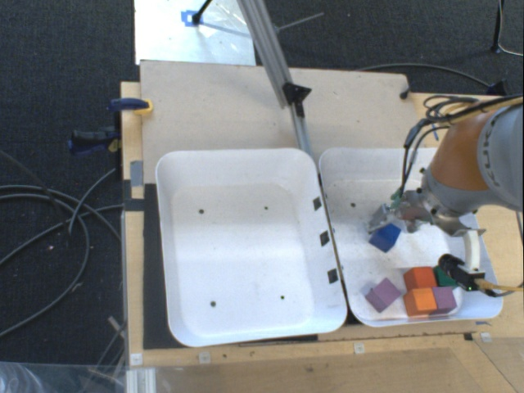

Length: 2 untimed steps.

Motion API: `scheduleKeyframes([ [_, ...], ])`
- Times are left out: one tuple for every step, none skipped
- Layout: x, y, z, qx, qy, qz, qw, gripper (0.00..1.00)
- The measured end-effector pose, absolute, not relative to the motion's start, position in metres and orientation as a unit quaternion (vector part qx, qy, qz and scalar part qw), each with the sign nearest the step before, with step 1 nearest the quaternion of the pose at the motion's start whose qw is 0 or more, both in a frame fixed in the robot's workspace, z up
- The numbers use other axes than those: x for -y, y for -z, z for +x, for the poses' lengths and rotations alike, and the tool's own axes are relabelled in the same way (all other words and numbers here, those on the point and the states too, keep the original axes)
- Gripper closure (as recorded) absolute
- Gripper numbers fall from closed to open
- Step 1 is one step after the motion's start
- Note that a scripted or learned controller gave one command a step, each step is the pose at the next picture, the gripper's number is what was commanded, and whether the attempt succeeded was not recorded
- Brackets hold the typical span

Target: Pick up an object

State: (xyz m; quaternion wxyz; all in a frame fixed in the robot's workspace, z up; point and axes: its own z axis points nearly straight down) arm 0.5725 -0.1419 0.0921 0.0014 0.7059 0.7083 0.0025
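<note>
Camera view gives us the pincer (pixel 386 222) over the right bin (pixel 352 170), touching a blue cube (pixel 385 237), grip state we cannot tell, with purple (pixel 381 295) and orange cubes (pixel 421 300) nearer that bin's front rim.

You will find no text, label, brand, number or sign that can be read anywhere in this view. The small dark tabs along the wall between the two bins, in the middle of the frame, are too small for you to make out any writing on them.
</note>
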Motion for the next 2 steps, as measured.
scheduleKeyframes([
  [0.117,-0.090,0.550,-0.709,0.0000,0.705,-0.001,0.00],
  [0.119,-0.101,0.551,-0.709,-0.0011,0.705,0.001,1.00],
])
